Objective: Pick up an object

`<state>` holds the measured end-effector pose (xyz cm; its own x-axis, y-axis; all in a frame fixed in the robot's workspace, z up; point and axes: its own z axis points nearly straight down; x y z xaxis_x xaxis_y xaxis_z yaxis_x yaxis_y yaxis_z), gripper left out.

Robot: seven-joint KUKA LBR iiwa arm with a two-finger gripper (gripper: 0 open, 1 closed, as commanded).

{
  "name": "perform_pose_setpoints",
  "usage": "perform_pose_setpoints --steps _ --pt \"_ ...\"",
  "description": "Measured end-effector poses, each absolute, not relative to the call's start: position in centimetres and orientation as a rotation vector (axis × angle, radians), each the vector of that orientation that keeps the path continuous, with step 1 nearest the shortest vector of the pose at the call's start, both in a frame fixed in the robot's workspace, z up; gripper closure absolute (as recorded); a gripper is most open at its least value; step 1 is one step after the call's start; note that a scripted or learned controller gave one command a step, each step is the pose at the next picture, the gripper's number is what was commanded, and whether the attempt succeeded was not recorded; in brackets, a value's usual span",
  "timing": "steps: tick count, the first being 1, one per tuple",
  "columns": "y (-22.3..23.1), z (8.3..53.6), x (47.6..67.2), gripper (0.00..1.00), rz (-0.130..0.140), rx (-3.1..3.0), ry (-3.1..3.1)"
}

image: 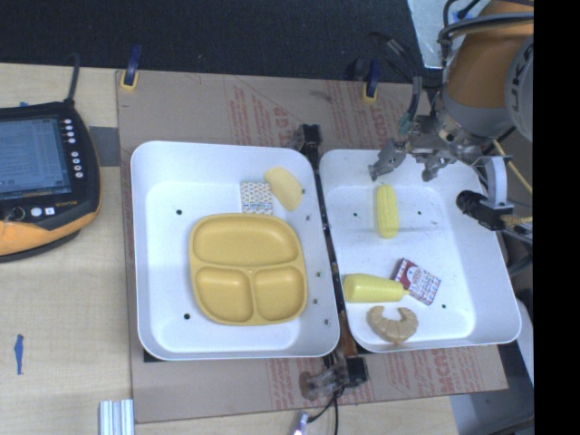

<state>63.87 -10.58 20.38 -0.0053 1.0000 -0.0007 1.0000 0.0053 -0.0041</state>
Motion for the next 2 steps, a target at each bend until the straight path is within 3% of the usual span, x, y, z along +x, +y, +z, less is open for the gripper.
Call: perform_pose_setpoints --steps 1,2 --pt "-14.4 10.4 65.3 0.00 0.010 -2.214 -2.225" --pt "-12.4 9.2 65.6 0.00 0.009 -2.211 -2.227"
